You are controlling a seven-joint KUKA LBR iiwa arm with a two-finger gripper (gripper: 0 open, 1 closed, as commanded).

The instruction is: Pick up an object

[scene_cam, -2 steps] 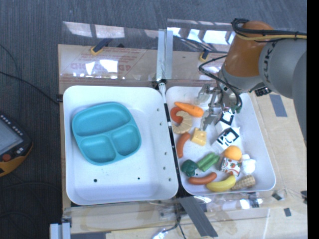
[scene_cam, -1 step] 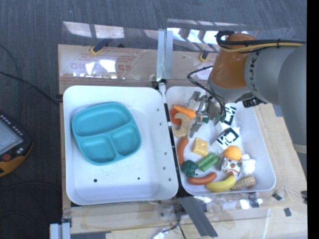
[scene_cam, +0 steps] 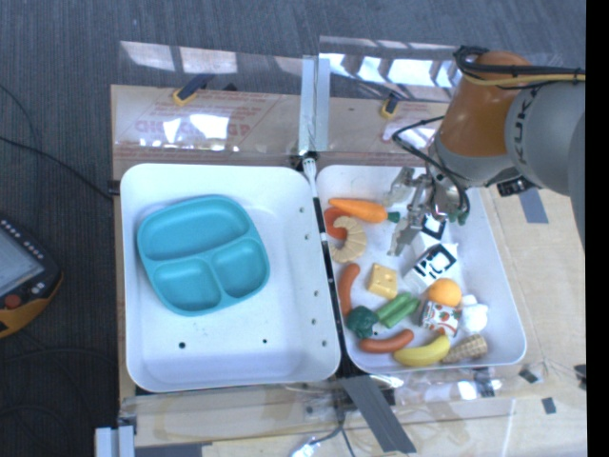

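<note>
Carrot [scene_cam: 359, 209] looks like the likeliest target: orange, lying flat along the far end of the right bin [scene_cam: 504, 298], just left of the gripper [scene_cam: 409, 228]. Gripper hangs over the bin's far middle with nothing between its fingers; fingers read as spread a little, pointing down-left toward bare bin floor between carrot and cheese wedge [scene_cam: 383, 280]. Carrot is probably toy plastic: light, stiff, smooth skin, so liable to squirt out if pinched near the tapered tip. Best hold is across the thick middle, jaws square to its long axis. Its near side touches or nearly touches the pale corn-like piece [scene_cam: 350, 240], so there's little finger room on that side; far side is clearer. The rest of the toy food is crowded toward the near end: sausage [scene_cam: 385, 342], banana [scene_cam: 423, 352], broccoli [scene_cam: 361, 321], orange fruit [scene_cam: 444, 292]. Left bin [scene_cam: 285, 341] holds a blue divided plate [scene_cam: 202, 252], well apart from all this.
</note>
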